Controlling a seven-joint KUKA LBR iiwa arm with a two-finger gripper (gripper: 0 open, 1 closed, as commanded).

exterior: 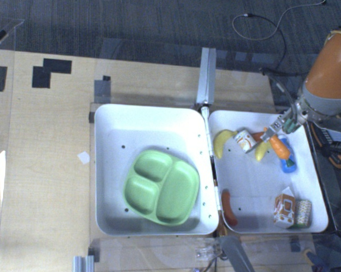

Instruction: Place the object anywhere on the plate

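A single fixed camera looks down at a slant from above the bench (41,156), far enough back to take in both white bins (102,175) side by side (the arm (329,77) enters from frame right).

The arm (329,71) was cut off by the right and top edges, so only its orange band and grey wrist showed. The end effector (284,123) was too small and blurred to tell how its fingers stood, or whether they touched the carrot (279,146) beneath. The printed carton (284,208) carried markings too blurred to read.
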